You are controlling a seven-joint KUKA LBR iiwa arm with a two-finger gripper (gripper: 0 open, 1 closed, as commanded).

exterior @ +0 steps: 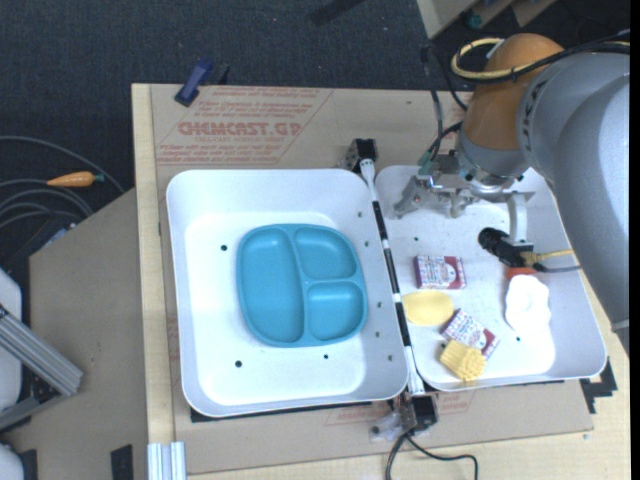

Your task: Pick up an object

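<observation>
At the lower right of the frame, a ridged yellow block [462, 360] lies slantwise in the right bin [560, 353], touching a red-and-white packet [471, 332]. Above them a pale yellow oval [428, 308] lies crosswise by the bin's left wall, with a second packet [440, 270] above it, also crosswise. A white lump [527, 303] sits to the right. Beyond it is bare bin floor, then the gripper [435, 200] at the upper end. You cannot tell whether it is apart or together.

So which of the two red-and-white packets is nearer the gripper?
The packet just above the yellow oval piece, closest to the gripper; the other packet lies farther down the right bin, beside the yellow ridged block.
</observation>
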